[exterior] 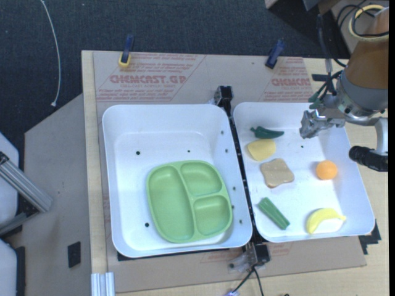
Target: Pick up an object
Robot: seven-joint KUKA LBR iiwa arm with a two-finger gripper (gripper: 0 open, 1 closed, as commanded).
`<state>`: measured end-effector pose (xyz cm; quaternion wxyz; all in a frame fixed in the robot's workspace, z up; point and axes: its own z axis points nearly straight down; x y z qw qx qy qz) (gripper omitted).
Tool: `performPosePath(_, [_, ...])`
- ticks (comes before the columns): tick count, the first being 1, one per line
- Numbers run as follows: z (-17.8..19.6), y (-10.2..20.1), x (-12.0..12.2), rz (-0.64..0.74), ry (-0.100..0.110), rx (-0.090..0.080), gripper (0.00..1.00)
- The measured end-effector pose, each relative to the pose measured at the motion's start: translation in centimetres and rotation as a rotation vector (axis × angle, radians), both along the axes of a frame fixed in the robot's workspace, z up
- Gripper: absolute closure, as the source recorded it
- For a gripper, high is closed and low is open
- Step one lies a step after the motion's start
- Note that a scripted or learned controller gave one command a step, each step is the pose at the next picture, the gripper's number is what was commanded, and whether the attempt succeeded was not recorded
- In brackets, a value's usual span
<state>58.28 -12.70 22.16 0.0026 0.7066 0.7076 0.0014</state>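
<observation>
Bench (pixel 185 79): brown board with red lettering, bearing both bins; a yellow-and-blue clamp (pixel 126 51) at its 11 o'clock edge, a blue clamp (pixel 274 54) at 1 o'clock.

Left bin (pixel 123 134): shallow, white, touching its neighbour along a black seam.

Right bin (pixel 352 184): shallow, white, holding six small items.

Arm (pixel 367 73): grey with an orange band, entering from 2 o'clock, over the right bin's upper corner.

Divided plate (pixel 188 199): light green, three compartments, lying flat toward 5 o'clock in the left bin.

Gripper (pixel 311 128): metal, above the 1 o'clock part of the right bin, near the dark green pepper and apart from it. Finger spread: cannot tell. Nothing visible between the fingers.

Toast slice (pixel 277 173): tan, at the right bin's centre-left, about 9 o'clock.

Yellow wedge (pixel 261 149): pale yellow, at 11 o'clock in the right bin, just above the toast slice and just below the dark green pepper.

Banana (pixel 324 219): yellow, curved, at 5 o'clock in the right bin.

Green stick (pixel 273 213): mid-green, oblong, lying at a slant at 7 o'clock in the right bin.

Dark green pepper (pixel 266 131): at 11 o'clock in the right bin, uppermost item.

Orange (pixel 327 170): round, at 3 o'clock in the right bin, well apart from the toast slice.
</observation>
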Motion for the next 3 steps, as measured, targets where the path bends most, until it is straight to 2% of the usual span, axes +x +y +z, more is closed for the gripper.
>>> performPosePath(1, [0.9, 4.9, 0.1, 0.004, 0.002, 0.003, 1.0])
performPosePath(2, [1.3, 11.3, 0.5, 0.006, 0.003, 0.004, 1.0])
performPosePath(3, [0.6, 16.0, 1.6, 0.004, 0.004, 0.003, 1.0])
